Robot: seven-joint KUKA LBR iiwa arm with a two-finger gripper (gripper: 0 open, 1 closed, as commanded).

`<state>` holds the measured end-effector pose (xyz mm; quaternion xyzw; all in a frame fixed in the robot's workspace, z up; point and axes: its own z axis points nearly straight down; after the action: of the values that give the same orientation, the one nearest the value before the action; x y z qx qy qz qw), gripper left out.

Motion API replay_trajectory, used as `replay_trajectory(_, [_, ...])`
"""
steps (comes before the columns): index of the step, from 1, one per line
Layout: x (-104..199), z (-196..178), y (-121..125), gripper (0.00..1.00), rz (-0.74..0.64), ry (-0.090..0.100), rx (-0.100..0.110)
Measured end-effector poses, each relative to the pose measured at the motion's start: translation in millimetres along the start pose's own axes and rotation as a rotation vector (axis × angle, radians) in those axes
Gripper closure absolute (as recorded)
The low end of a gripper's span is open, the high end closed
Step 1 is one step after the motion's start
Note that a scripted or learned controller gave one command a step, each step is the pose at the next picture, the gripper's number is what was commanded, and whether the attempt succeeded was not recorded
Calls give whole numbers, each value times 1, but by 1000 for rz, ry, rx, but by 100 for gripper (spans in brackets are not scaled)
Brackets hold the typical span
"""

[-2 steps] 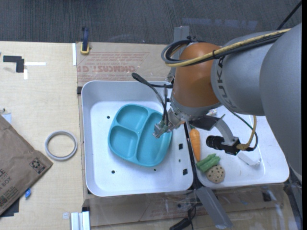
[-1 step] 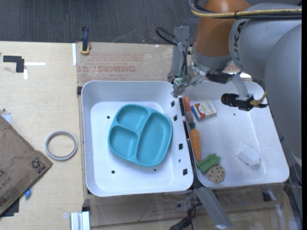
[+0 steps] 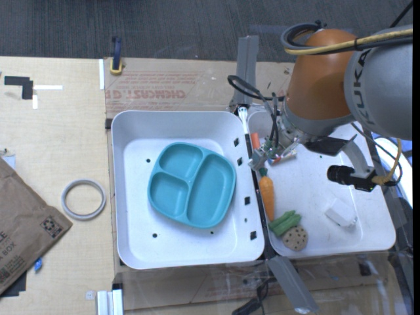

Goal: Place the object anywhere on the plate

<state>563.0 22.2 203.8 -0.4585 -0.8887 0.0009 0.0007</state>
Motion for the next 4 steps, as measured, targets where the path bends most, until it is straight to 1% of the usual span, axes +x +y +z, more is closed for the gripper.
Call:
replay_trajectory(1, [65,13,38,100,49,0,1])
replay_trajectory(2, [-37,13,16,100,360,-2,-1])
replay_trajectory(3, [27,13,46,100,262,0,1])
replay_trajectory(4, [-27,1,99,100,605,-2,0])
